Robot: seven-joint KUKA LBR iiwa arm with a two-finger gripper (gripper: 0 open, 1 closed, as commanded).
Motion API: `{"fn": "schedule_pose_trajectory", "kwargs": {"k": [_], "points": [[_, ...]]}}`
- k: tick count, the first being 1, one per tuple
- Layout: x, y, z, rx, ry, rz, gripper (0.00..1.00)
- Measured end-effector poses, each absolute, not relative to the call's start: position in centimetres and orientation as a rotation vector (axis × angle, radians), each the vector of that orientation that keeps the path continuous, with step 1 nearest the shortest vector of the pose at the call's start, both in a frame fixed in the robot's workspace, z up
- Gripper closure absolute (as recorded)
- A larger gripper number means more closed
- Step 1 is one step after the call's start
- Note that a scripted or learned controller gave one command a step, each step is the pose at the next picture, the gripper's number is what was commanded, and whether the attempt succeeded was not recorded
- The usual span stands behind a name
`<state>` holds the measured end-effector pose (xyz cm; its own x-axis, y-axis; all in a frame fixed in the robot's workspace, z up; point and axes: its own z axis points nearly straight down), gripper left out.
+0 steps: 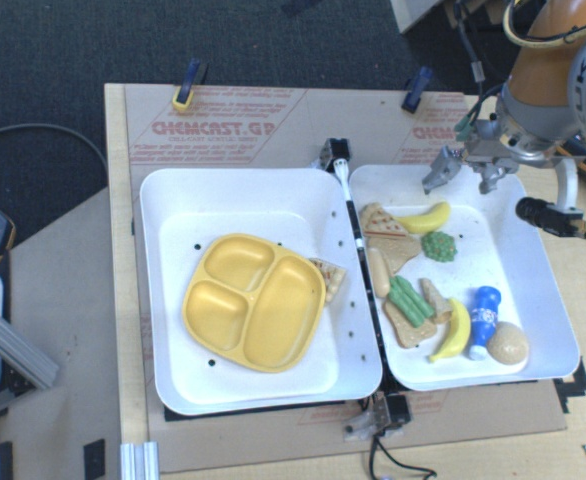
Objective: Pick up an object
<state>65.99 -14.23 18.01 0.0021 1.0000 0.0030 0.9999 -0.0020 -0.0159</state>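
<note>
the left bin (163, 268) holds a yellow divided plate (253, 301), with a sandwich piece (329, 275) tucked at the plate's right edge. the right bin (543, 278) holds a sandwich wedge (381, 223), a banana (423, 218), green broccoli (439, 246), green beans (409, 298) lying on toast (410, 326), a second banana (455, 332), a blue bottle (484, 318) and a tan potato (508, 343). the gripper (465, 173) hovers over the right bin's far edge, fingers spread apart and holding nothing.
</note>
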Motion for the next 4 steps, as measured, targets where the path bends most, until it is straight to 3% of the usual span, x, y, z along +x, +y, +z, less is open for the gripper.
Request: {"fn": "schedule_pose_trajectory", "kwargs": {"k": [1, 3, 4], "points": [[66.3, -14.2, 18.9, -2.221, -2.221, 0.0, 0.0], [65.8, -14.3, 8.2, -2.217, -2.22, 0.004, 0.0], [66.0, -14.3, 9.6, -2.221, -2.225, -0.001, 1.0]]}}
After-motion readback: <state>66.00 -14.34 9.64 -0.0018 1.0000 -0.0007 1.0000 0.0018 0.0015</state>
